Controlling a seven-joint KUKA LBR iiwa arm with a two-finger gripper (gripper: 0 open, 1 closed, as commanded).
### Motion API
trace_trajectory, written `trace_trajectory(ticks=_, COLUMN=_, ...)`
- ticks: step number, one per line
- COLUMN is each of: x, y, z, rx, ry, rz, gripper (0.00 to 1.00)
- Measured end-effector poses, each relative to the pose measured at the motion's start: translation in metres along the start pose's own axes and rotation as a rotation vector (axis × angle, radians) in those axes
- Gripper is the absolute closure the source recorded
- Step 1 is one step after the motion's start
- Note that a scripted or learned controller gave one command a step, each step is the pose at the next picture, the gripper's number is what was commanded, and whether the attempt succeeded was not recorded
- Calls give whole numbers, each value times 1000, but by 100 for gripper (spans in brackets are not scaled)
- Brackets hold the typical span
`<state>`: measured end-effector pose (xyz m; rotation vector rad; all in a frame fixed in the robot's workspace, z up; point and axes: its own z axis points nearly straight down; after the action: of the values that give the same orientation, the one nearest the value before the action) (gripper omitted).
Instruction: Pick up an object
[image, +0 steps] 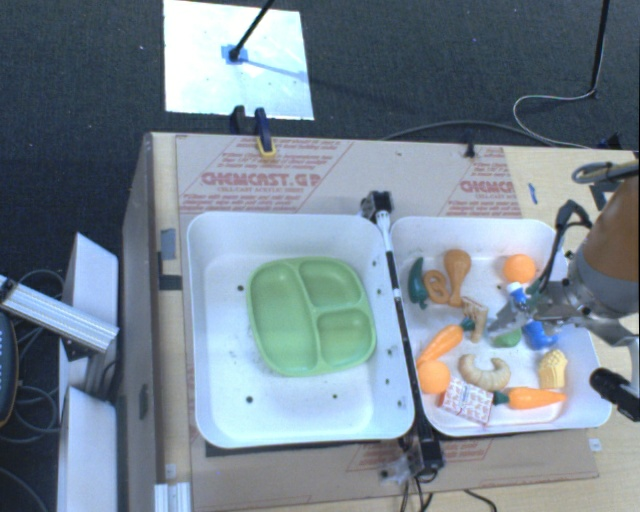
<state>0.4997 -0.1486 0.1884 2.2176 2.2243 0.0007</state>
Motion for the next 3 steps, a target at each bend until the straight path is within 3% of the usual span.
trace_trajectory(ticks=1, x=48, y=65, z=73, rx=1, ry=1, rz=-1, gripper=0)
trace_trajectory(ticks=2, x=44, y=126, z=104, rx=-1, ry=0, rz=-1, gripper=0)
trace_trajectory(ticks=3, x=50, y=120, z=104, rx=-1, ry=0, rz=-2, gripper=0)
